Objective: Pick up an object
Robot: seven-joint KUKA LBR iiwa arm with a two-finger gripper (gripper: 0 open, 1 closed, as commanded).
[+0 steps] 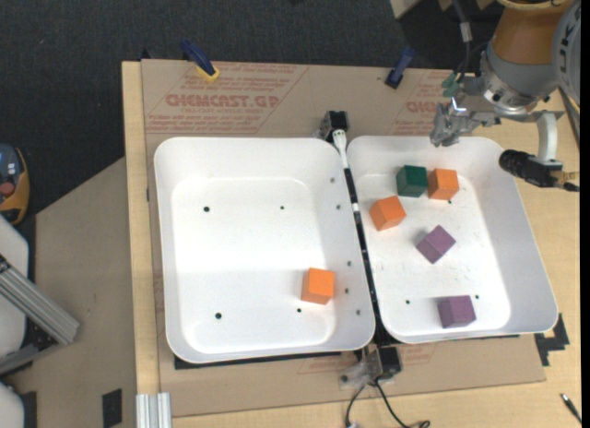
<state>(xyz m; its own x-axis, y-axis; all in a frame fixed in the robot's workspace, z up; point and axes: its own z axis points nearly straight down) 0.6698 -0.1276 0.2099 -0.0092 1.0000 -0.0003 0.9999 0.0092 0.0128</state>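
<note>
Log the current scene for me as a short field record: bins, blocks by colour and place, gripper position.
left bin: shallow white plastic bin, holds one orange cube near its lower right corner
right bin: shallow white plastic bin, holds five blocks
green cube, upper middle, touching or nearly touching an orange cube on its right
second orange cube in right bin, near the divider
purple cubes: one mid-bin, one near the lower edge
gripper: over the right bin's upper rim, nothing seen between its fingers
fingers: state unclear
</note>
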